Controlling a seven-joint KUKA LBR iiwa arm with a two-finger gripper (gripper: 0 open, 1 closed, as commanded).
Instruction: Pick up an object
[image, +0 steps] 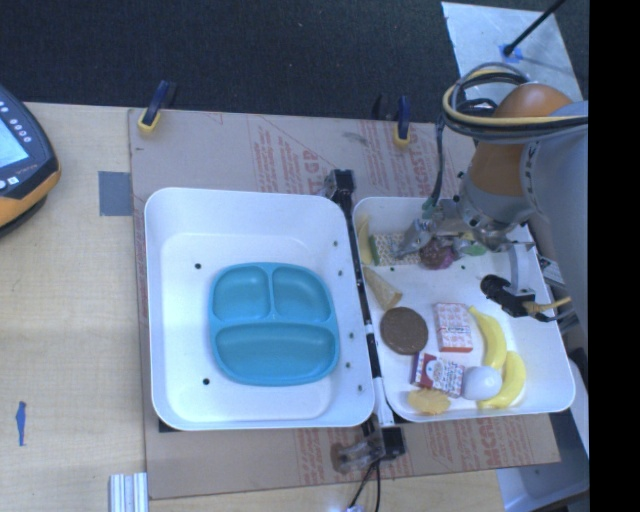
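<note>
Toy food lies scattered in the right-hand shallow white bin, and any of it could serve as the thing to be picked up. A round dark brown disc like a cookie sits near the bin's left wall. Just right of it lies a small white and red carton, and below that a second red and white packet, tilted. A curved yellow plastic banana runs down the right side of the cluster, with a white egg-shaped piece touching its lower end. A small yellow lump rests at the bin's near edge, and a pale tan wedge lies by the left wall. A dark maroon rounded piece sits at the far end of the bin.

The grey arm with its orange band reaches in from the right and bends down over the far end of the right bin. Its jaws are low, just beside the maroon piece; I cannot tell whether they are apart or together, nor whether they touch it.

The left-hand white bin holds a light blue divided plastic plate with three compartments, lying flat near its middle. Both bins rest on a brown cardboard sheet on the wooden bench.
</note>
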